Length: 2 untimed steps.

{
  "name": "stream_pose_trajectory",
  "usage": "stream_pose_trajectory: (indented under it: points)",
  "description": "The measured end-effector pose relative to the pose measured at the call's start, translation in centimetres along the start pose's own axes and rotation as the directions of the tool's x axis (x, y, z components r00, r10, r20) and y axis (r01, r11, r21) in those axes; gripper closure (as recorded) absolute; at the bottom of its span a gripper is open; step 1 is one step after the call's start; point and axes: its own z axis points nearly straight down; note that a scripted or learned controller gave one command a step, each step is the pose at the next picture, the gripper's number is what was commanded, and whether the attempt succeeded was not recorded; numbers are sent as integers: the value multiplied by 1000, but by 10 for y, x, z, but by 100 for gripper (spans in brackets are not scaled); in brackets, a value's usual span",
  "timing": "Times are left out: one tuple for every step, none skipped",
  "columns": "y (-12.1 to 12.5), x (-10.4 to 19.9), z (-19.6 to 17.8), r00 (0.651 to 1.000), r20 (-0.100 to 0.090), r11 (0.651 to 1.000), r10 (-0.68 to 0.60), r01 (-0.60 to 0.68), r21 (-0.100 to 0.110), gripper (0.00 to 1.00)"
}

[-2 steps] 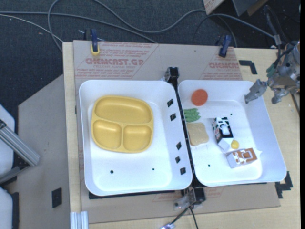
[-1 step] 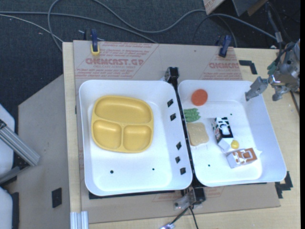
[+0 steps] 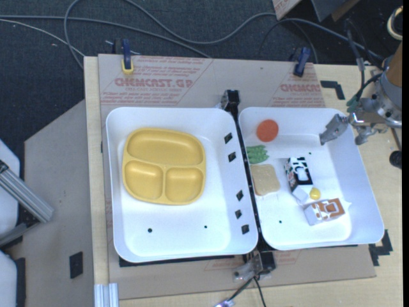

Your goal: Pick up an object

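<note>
Gripper hovers over right bin near far right rim, finger state unclear (cannot tell). Beneath in bin: orange ball, green piece, tan slice, black-white box. Yellow tray in left bin.

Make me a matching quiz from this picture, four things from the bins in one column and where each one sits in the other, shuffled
Things:
1. yellow divided plate
2. orange ball
3. tan sponge
4. gripper

Places:
A. far end of the right bin, near its middle
B. over the right bin's far right corner
C. left bin
D. right bin, along its left wall, just nearer than the green item

Pairs: 1-C, 2-A, 3-D, 4-B
</note>
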Motion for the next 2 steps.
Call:
stream_pose_trajectory:
  points:
    - [10,3,53,1000,0,1000,-2,2,1,0]
    - [2,3,112,1000,-1,1000,1,-1,1,0]
